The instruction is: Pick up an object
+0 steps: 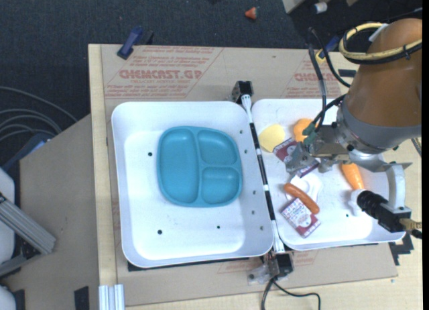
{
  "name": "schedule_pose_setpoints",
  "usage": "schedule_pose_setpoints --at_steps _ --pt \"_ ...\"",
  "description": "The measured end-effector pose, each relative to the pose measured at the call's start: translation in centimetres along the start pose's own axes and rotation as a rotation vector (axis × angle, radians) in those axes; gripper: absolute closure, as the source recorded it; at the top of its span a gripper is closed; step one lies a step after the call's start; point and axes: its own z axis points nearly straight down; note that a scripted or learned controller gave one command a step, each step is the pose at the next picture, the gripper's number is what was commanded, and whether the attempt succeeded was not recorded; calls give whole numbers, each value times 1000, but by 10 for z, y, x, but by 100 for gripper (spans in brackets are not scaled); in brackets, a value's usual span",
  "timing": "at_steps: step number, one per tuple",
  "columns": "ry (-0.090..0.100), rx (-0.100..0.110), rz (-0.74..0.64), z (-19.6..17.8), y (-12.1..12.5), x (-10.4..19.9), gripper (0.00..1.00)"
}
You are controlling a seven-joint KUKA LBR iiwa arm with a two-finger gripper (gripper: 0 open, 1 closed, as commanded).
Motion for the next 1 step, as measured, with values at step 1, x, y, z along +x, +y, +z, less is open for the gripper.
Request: schedule_pose_setpoints --at_steps 1 --pt "-2 -5 1 2 39 -22 100"
